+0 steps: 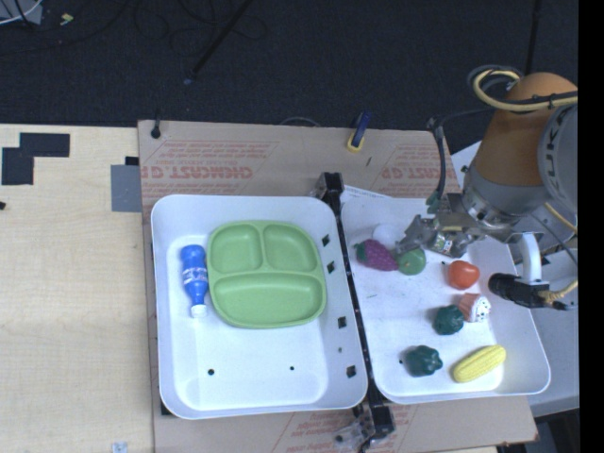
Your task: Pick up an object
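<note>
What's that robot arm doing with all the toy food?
The robot arm is reaching into the right bin, trying to pick something up. Its gripper is down beside a small green ball and a purple toy. I can't tell if it has grabbed anything. A toy corn, a red toy and two dark green toys lie nearby. The left bin holds a green plate and a blue bottle.
</note>
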Robot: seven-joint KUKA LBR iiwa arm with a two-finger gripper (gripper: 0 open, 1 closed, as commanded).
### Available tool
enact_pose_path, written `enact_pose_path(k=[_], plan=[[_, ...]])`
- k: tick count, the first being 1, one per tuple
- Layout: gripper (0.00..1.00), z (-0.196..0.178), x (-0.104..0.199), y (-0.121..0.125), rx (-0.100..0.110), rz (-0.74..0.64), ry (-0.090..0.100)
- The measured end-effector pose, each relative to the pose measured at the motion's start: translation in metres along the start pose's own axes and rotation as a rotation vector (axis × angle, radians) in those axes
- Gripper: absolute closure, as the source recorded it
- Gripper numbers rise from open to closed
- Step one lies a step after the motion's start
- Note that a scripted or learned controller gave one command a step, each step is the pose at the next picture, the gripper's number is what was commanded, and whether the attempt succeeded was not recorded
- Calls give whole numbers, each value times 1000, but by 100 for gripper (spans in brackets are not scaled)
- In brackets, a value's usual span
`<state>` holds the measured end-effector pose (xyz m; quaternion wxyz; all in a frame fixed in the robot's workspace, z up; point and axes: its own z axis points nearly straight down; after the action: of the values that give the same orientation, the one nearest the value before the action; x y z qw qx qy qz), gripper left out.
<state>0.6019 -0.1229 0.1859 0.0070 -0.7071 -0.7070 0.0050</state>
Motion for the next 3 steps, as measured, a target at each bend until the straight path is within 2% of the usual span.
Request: enact_pose_path(k=[1, 2, 3], plan=[[0, -8, 0, 3, -13, -2, -2], [0, 37, 1, -3, -10, -2, -1], [0, 102, 1, -5, -9, -1, -1]])
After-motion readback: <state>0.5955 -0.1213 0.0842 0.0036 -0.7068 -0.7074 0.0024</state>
